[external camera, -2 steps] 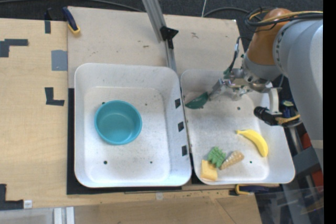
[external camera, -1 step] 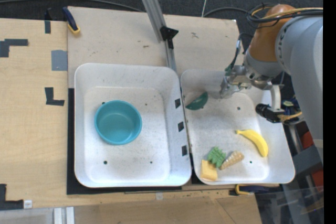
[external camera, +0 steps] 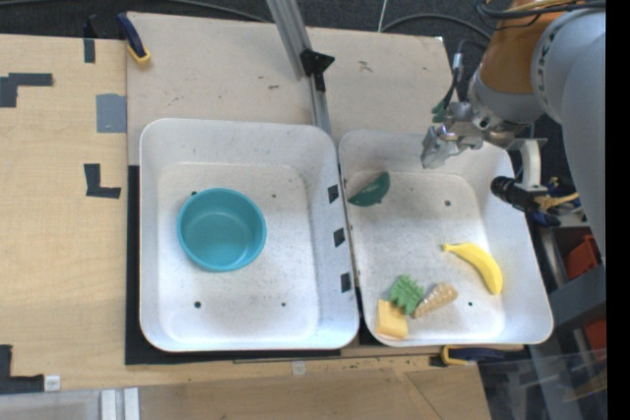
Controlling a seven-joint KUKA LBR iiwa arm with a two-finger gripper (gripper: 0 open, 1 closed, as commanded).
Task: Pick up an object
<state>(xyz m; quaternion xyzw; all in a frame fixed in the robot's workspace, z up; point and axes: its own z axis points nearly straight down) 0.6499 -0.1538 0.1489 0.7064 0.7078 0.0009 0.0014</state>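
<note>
The right bin (external camera: 512,310) holds a dark green rounded piece (external camera: 370,190) near its far left, a yellow banana (external camera: 475,264) at the right, and a green toy (external camera: 404,292), a tan cone-like piece (external camera: 435,299) and a yellow block (external camera: 391,321) near the front edge. My gripper (external camera: 436,149) hangs over the far edge of that bin, right of the green piece and apart from it. Nothing shows between its fingers. A teal bowl (external camera: 221,229) stands in the left bin (external camera: 167,148).
A slanted metal bar (external camera: 285,0) crosses the bench from the top and ends where the two bins meet. A blue and yellow clamp (external camera: 134,39) grips the board's far left corner. Black clamps and cables (external camera: 522,192) lie beside the right bin's right rim.
</note>
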